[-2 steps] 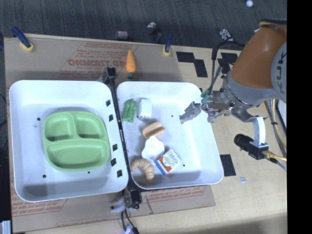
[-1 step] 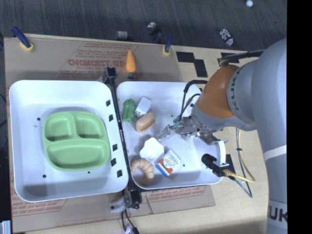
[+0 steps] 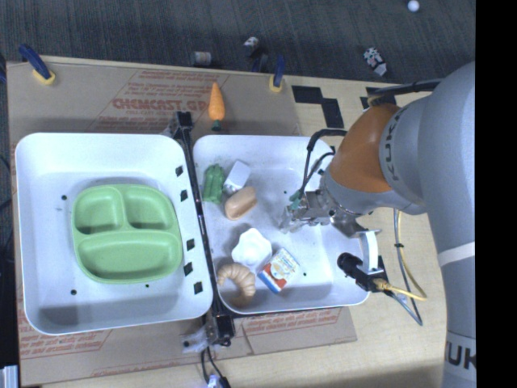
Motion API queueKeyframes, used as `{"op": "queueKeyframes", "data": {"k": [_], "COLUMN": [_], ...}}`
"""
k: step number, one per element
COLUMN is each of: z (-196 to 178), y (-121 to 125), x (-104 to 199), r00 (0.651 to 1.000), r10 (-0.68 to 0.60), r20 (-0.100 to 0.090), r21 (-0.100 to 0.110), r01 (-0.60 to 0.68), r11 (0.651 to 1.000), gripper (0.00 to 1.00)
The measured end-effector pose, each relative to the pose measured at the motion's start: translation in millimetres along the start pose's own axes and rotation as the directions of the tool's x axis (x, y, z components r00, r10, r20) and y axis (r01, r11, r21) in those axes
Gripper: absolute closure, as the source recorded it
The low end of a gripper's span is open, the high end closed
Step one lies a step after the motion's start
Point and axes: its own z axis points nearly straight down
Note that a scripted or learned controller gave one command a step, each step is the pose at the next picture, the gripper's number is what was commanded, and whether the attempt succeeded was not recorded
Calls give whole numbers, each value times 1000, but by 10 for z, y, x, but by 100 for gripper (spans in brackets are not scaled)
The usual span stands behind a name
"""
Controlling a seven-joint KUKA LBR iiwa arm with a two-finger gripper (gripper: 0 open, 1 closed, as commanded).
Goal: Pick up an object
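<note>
- The gripper [image 3: 297,215] hangs low in the right bin [image 3: 323,293], over bare floor near its middle. Whether its fingers are apart or together cannot be told from this angle.
- The likely pickings lie just left of it: a bread roll [image 3: 240,202], a green vegetable [image 3: 212,182], a white cup [image 3: 251,247], a small carton [image 3: 278,270] and a croissant [image 3: 237,279].
- They are loosely scattered, probably so each can be approached singly.
- A green divided plate [image 3: 125,233] fills the left bin [image 3: 40,156], apart from the pickings.
</note>
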Motion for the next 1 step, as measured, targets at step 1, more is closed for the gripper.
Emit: {"op": "queueKeyframes", "data": {"k": [1], "z": [-1067], "y": [-645], "x": [-322], "r00": [1000], "r10": [9], "r20": [0], "r21": [-5], "r01": [-9], "r11": [1000], "gripper": [100]}}
